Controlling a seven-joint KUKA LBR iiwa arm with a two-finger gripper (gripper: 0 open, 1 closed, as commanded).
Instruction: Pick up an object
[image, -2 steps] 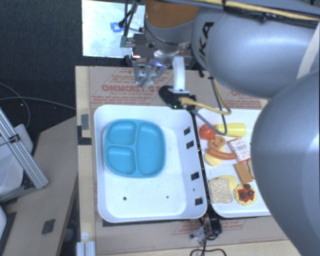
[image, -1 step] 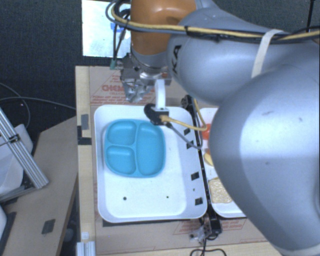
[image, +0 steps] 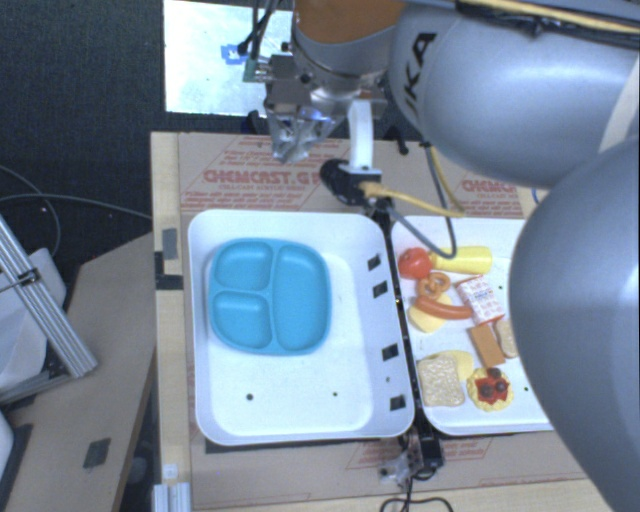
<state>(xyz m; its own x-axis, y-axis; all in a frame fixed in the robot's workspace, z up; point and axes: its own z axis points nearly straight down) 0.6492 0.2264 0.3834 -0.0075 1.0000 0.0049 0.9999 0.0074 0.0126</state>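
Gripper (image: 293, 140) hangs beyond the bins at 12 o'clock, over brown board (image: 250, 170); finger state cannot be told (tips blurred), nothing visibly held; left bin (image: 300, 420) holds a blue plate (image: 268, 296); right bin (image: 470, 425), at 3 o'clock, holds toy food: tomato (image: 414, 263), banana (image: 462, 261), sausage (image: 440, 309), bread (image: 440, 380).

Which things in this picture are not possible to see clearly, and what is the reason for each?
- Gripper, camera view: blurred and small, so the state of its tips is unclear.
- Right bin: its right part is covered by the grey arm.
- Toy food in the right bin: small; the pieces beside the arm are partly hidden.
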